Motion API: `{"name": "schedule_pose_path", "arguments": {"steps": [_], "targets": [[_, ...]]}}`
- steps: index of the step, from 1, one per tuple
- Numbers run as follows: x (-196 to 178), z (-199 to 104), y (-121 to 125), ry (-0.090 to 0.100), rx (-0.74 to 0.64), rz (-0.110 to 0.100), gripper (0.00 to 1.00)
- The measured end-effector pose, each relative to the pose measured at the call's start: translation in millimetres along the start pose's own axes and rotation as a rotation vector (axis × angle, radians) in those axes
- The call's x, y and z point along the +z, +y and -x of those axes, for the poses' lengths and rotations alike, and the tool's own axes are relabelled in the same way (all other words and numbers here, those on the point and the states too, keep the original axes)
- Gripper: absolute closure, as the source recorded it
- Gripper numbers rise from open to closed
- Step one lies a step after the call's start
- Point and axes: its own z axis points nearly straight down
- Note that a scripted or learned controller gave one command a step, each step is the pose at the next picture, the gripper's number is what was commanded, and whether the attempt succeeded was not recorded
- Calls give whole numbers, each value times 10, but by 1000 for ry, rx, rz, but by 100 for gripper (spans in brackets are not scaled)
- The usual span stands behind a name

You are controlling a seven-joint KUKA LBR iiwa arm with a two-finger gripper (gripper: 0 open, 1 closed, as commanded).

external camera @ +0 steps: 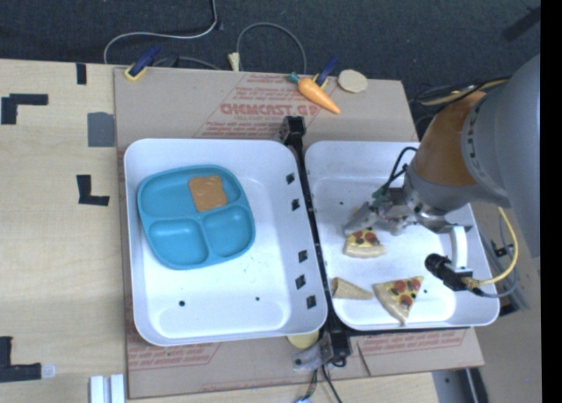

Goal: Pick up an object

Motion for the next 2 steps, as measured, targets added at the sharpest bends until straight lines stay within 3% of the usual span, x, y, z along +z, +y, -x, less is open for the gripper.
{"name": "schedule_pose_path", "arguments": {"steps": [1, 2], "targets": [[-148, 13, -2, -2, 2, 5, 100], [-1071, -628, -354, 4, -4, 2, 100]]}}
